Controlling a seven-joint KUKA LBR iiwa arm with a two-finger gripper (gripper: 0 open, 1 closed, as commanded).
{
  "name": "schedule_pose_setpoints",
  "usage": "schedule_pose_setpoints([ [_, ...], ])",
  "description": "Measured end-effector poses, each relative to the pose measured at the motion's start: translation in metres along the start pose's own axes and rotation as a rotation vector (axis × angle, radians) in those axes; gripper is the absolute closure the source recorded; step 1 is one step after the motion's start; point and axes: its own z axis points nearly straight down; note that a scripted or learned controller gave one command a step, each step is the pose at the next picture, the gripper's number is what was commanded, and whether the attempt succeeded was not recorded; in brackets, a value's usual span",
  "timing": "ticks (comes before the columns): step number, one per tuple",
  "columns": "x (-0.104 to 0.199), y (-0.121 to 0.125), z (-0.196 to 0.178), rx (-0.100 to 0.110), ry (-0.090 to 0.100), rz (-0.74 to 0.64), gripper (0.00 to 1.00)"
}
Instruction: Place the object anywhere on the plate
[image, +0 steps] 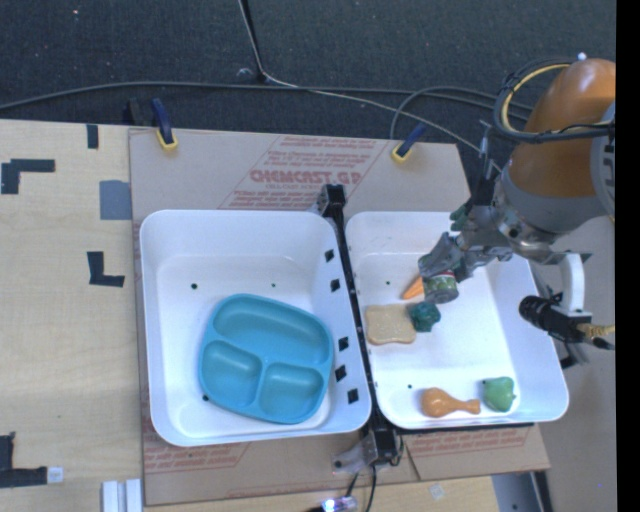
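A blue plate (265, 357) with three compartments lies in the left bin (165, 250). In the right bin (525, 350), my gripper (438, 283) hangs low over a small cluster of toy food. Just under its tip sits a dark teal piece (426, 317), with an orange carrot-like piece (412, 290) to its left. A tan bread slice (389, 326) lies beside them, closer to the divider. Near the front wall rest an orange drumstick-shaped toy (447, 403) and a green toy (498, 393).
A black divider clip strip (345, 300) runs between the two bins. The arm's body (555, 150) with its orange band looms over the right bin's far right corner. Cables cross the dark floor behind the bench.
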Motion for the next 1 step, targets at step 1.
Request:
schedule_pose_setpoints([
  [1, 0.0491, 0.0079, 0.021, 0.003, 0.0, 0.0, 1.0],
])
